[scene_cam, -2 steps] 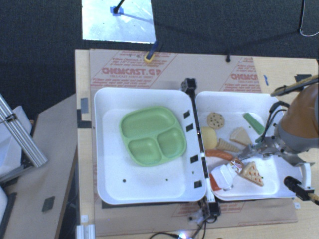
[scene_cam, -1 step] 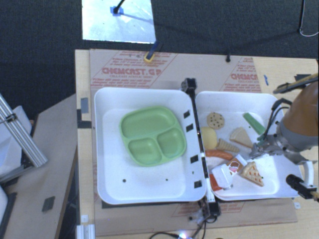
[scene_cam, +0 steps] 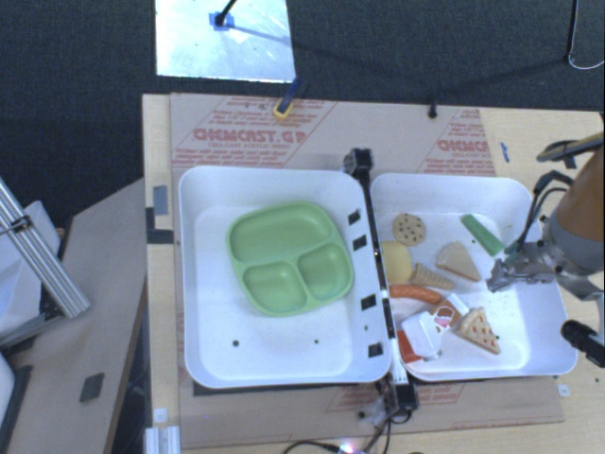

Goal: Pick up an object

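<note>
Nearest us in the right bin (scene_cam: 544, 353) we count one pizza slice (scene_cam: 478, 330) and one red-and-white fries carton (scene_cam: 423, 335). Beyond them lie one hot dog (scene_cam: 416, 293), one ice-cream cone (scene_cam: 431, 277), one yellow piece (scene_cam: 396, 258), one tan wedge (scene_cam: 459, 261), then one cookie (scene_cam: 408, 228) and one green strip (scene_cam: 482, 234). The gripper (scene_cam: 503, 276) hangs just right of the wedge; we cannot tell its state. The left bin (scene_cam: 203, 348) holds one green divided plate (scene_cam: 289, 257).

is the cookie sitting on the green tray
No, the cookie lies in the right bin, while the green tray sits in the left bin.
</note>
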Tool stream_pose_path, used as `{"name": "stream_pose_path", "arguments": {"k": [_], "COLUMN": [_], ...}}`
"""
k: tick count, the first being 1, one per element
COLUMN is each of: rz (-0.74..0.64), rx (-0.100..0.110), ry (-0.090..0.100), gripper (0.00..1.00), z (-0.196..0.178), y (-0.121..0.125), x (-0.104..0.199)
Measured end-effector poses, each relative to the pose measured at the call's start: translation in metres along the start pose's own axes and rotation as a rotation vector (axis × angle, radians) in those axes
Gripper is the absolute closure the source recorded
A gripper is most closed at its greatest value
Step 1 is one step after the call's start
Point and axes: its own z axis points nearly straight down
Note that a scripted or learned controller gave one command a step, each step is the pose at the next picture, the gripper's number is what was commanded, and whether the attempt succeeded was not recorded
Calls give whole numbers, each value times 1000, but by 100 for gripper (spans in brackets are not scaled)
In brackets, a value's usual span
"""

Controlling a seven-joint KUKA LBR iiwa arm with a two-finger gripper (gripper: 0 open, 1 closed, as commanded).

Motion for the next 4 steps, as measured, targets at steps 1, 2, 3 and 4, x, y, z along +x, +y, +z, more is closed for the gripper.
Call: {"name": "stream_pose_path", "arguments": {"k": [1,2,3,4], "rz": [3,-1,-8,-8], "rx": [-1,-1,1,2], "ry": [-1,0,3,4], "gripper": [100,100,100,100], "z": [-50,-88,-94,-101], "y": [-4,-3,25,41], "x": [-8,-9,47,100]}}
